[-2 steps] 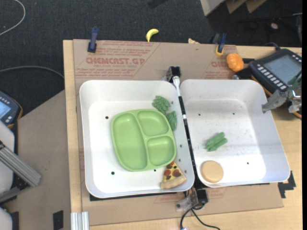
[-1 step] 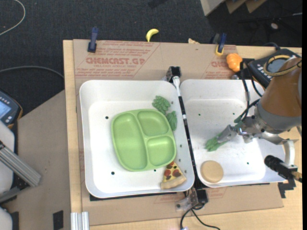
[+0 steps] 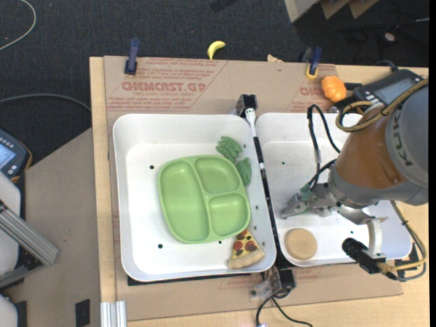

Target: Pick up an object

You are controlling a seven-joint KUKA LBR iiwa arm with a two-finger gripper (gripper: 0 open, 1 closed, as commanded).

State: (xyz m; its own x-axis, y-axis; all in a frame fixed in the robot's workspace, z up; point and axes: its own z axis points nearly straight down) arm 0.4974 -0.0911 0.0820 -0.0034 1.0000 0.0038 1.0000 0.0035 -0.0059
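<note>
A brown cardboard sheet (image 3: 170, 84) covers the tabletop (image 3: 95, 182). Two blue clamps (image 3: 131, 55) grip its far edge, with a yellow banana (image 3: 215, 48) and an orange fruit (image 3: 333, 87) lying near them.

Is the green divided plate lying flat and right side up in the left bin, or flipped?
Right side up. The green divided plate lies flat on the left bin floor, its three hollow compartments facing the camera.

The green tray (image 3: 203, 197) crowds the left bin (image 3: 129, 182); the right bin's (image 3: 286, 131) far half lies open.
</note>
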